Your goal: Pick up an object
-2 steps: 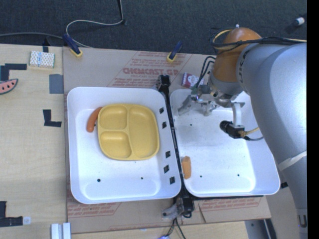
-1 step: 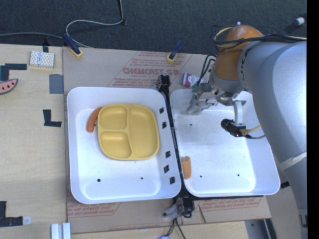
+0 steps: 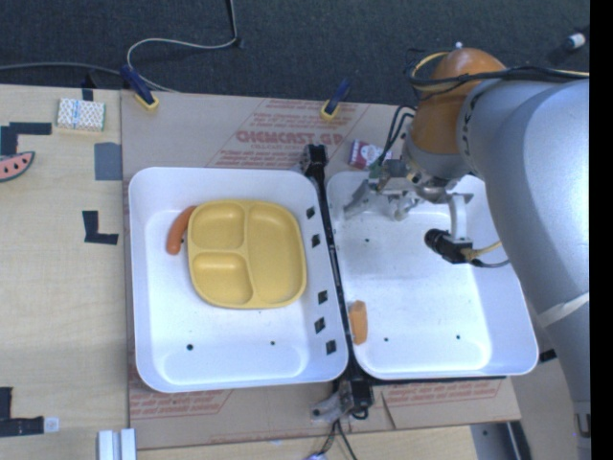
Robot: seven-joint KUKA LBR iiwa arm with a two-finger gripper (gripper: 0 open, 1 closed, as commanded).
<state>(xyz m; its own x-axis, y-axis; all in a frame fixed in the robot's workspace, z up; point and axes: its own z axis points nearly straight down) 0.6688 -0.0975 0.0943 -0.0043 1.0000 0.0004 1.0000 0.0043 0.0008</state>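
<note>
Visibly, orange carrot [image 3: 358,321] lies lengthwise along right bin [image 3: 498,348] left wall; hand [image 3: 380,195] state unclear.

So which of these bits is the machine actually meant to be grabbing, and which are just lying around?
Part of the job:
- gripper, over the right bin
- small orange piece in that bin
- yellow divided plate in the left bin
- orange sausage-shaped piece beside the plate

Just lying about:
- clamps on the cardboard
- black cable
- black tape marks
</note>
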